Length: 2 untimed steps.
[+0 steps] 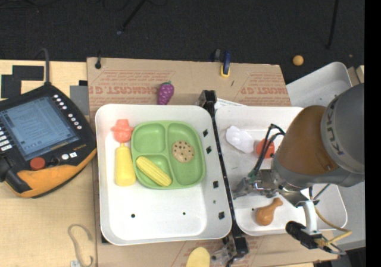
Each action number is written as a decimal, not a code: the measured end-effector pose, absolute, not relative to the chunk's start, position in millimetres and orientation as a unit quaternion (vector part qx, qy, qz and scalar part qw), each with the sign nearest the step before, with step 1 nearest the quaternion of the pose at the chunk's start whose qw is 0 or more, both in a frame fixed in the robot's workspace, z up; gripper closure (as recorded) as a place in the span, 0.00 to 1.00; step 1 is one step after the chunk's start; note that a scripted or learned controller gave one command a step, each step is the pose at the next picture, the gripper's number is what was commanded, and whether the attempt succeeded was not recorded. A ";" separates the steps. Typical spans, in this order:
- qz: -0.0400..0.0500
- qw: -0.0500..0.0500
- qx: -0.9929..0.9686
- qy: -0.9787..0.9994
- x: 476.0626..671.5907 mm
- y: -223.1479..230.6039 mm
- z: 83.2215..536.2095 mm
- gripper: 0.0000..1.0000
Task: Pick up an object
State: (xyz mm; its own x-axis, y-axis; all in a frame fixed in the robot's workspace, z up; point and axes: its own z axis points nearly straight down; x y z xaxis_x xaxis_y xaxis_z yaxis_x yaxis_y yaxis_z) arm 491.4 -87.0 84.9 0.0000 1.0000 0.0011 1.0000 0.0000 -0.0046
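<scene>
Our end effector [253, 185] sits low over the right bin [339, 215], under the wrist's orange band [303, 141]; we cannot tell whether it is released or clenched. We judge we are lined up for a grasp here. The nearest candidate is the drumstick [268, 211], lying on the bin floor just near of it, apart from the tool. Farther in lie a white lump [241, 139] and a red piece [265, 148], partly hidden by our cable. The left bin [155, 218] holds a green plate [164, 135] with corn [153, 170] and a cookie [183, 151], so those sit inside raised rims. A yellow bottle [124, 166] lies left of the plate. The pendant [36, 135] rests on the desk [36, 224], far left.
</scene>
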 end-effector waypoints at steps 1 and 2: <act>0.001 0.002 -0.710 -0.705 491.6 -89.2 97.9 1.00; -0.001 -0.001 -0.709 -0.706 495.5 -98.6 155.7 1.00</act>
State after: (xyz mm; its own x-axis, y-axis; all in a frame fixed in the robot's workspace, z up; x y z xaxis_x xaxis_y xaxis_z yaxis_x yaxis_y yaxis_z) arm 495.5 -98.6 155.7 0.0041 1.0000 -0.0004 1.0000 -0.0041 0.0019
